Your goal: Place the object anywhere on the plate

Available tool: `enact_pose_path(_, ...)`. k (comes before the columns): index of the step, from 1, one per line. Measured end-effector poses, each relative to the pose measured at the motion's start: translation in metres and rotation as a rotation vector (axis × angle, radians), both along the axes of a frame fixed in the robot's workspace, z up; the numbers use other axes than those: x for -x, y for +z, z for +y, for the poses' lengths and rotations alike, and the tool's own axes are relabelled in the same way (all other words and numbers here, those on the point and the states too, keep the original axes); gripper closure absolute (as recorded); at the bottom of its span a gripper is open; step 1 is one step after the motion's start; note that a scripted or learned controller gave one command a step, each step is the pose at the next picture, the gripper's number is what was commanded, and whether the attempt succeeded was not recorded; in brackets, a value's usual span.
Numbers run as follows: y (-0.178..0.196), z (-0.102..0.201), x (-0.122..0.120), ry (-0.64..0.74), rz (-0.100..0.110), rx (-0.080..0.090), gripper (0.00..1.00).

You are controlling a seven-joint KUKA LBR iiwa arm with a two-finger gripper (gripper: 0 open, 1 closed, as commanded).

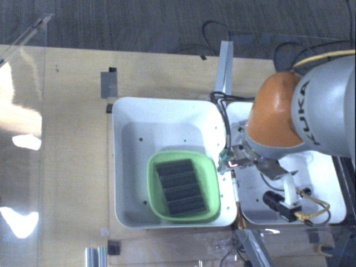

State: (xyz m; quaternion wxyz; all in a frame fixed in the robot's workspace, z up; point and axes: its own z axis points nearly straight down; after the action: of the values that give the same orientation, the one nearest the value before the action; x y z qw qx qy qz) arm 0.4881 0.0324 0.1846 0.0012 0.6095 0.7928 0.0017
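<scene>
Where the left bin sits on the pale wooden bench, a glossy green plate with rounded corners lies in its near right part. A dark, ribbed rectangular object rests flat on the plate. The smooth grey arm with its orange band hangs over the right bin; whether the tool is apart or together, I cannot tell.

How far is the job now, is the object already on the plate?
Done: a dark ridged object already lies on the green plate in the left bin. In hand: nothing visibly; the arm hangs over the right bin, hiding its gripper. Left: apparently nothing but pulling the arm away.
</scene>
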Motion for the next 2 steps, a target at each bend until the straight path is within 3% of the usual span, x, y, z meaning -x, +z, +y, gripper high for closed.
enact_pose_path(1, 0.0006, 0.0690, 0.0000, 0.097, -0.002, 0.000, 1.00)
enact_pose_path(2, 0.0006, 0.0687, 0.0000, 0.097, -0.002, 0.000, 0.00)
